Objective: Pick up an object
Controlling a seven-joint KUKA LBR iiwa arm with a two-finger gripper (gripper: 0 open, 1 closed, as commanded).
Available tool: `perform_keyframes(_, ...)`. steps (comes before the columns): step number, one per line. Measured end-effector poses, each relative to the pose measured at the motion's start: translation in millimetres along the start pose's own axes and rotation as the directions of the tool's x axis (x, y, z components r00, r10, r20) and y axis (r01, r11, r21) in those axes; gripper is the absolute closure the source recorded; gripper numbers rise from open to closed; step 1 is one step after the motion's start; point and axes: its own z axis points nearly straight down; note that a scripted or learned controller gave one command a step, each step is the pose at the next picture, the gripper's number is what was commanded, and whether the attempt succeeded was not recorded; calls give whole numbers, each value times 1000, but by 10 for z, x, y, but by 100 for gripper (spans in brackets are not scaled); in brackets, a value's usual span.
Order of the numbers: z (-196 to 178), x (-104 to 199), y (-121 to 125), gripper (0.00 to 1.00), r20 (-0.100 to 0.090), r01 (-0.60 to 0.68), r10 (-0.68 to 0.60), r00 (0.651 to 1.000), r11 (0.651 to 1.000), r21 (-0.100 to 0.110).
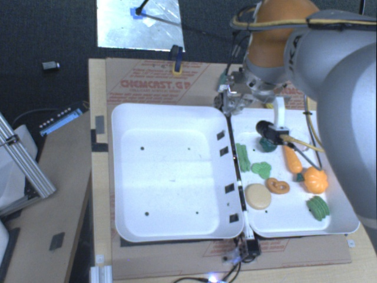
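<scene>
The toys all sit in the right white bin (339, 220): tan round cookie (258, 196), glazed donut (277, 186), orange carrot (291, 158), orange pumpkin (316, 180). The end effector (234, 102) hovers at that bin's far left corner; can't tell its finger state. Looks like the approach step, so next it needs to swing over one toy and drop.

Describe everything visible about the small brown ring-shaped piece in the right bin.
The brown ring looks like a toy pretzel or doughnut: glossy, plastic-looking, orange-brown with a hole in the middle. It lies flat on the right bin floor, between the tan disc and the orange fruit. It seems to touch neither.
</scene>
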Motion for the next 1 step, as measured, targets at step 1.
perform_keyframes(1,237,88,1,100,0,1,-1,1000,1000,0)
